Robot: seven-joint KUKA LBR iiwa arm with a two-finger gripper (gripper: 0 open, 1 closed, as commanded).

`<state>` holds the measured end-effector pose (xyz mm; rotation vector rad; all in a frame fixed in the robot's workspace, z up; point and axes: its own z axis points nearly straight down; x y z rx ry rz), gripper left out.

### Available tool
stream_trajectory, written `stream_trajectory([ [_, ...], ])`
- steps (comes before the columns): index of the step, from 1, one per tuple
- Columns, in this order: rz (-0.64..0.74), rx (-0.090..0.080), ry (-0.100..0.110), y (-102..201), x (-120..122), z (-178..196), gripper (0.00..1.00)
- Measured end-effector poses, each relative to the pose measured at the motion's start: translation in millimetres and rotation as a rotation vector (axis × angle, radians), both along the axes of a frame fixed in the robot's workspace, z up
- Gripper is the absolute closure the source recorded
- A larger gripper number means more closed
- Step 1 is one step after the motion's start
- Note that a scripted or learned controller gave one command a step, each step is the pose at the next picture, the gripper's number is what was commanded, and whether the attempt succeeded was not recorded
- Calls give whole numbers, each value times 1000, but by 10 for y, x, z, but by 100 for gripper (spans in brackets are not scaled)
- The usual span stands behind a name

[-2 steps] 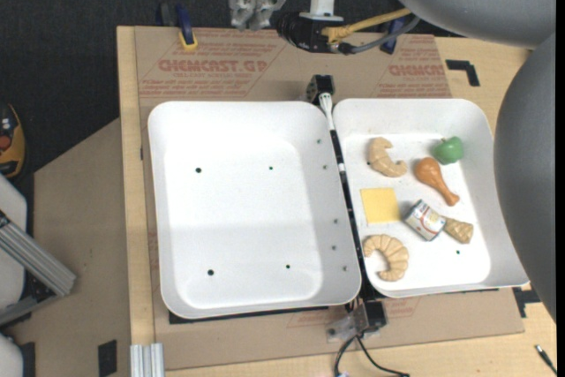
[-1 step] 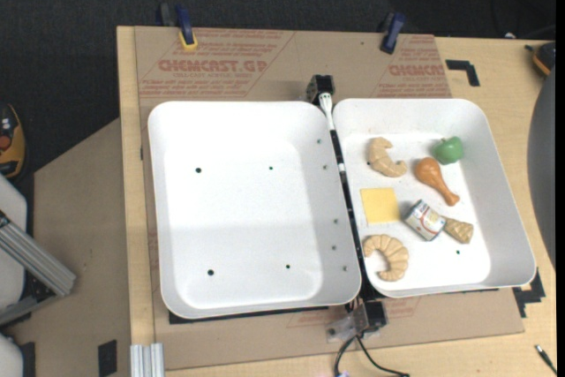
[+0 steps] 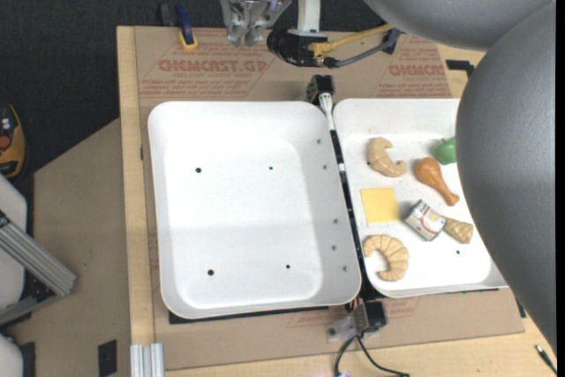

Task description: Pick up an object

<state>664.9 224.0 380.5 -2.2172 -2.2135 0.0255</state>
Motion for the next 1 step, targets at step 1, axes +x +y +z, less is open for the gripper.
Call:
stream_trajectory([
  [1, 4, 12, -38, 6, 6, 1665, 100],
])
